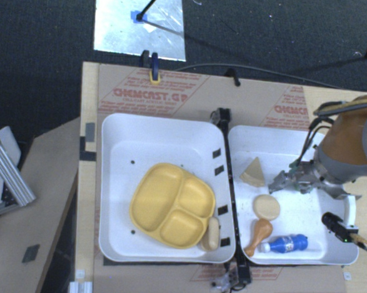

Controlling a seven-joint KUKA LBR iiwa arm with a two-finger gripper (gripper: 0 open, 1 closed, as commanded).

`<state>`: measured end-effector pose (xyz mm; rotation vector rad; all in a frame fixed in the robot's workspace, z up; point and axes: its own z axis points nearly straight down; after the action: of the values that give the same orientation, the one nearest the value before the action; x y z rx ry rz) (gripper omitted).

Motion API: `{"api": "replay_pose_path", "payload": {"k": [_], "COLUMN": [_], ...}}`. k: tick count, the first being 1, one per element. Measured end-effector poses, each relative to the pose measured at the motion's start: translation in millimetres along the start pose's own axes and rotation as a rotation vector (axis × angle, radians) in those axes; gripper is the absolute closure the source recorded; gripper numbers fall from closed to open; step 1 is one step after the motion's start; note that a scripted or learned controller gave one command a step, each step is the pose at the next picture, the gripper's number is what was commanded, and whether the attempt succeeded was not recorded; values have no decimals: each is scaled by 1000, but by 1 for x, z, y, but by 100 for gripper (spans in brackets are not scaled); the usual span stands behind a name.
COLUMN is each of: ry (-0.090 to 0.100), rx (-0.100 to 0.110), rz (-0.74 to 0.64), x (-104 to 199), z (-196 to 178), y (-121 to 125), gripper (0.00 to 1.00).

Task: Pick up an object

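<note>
The gripper is hanging over the right bin, reaching in from the right, with its metal fingers pointing toward the bin's middle. Whether the jaws are standing wide or narrow cannot be told from this angle; the fingertips are reading as a grey cluster, and nothing is showing between them.

Closest to the jaws, just to their left and slightly above in the view, a pale wedge-shaped piece is lying on the bin floor, near the fingertips but apart from them. Just below the jaws a round cream disc is resting flat. Further below, a tan drumstick-shaped item is lying at a slant, its rounded head just beside the disc. To the right of that, a blue bottle with a white cap is lying on its side along the bin's near wall.

Behind the jaws, to the right, the grey arm with its orange band is extending out over the bin's right rim.

Well to the left of the jaws, across the divider between the bins, the left bin is holding a yellow compartment tray. A small beige roll-shaped item is sitting against the tray's lower right corner.
</note>
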<state>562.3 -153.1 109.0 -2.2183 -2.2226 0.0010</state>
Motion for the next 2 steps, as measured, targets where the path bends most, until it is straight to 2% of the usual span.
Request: {"api": "replay_pose_path", "payload": {"k": [1, 2], "ry": [-1, -2], "rx": [-4, -7], "rz": [-1, 0], "x": [-1, -5], "z": [-13, -57], "y": [1, 1], "gripper": [100, 100]}}
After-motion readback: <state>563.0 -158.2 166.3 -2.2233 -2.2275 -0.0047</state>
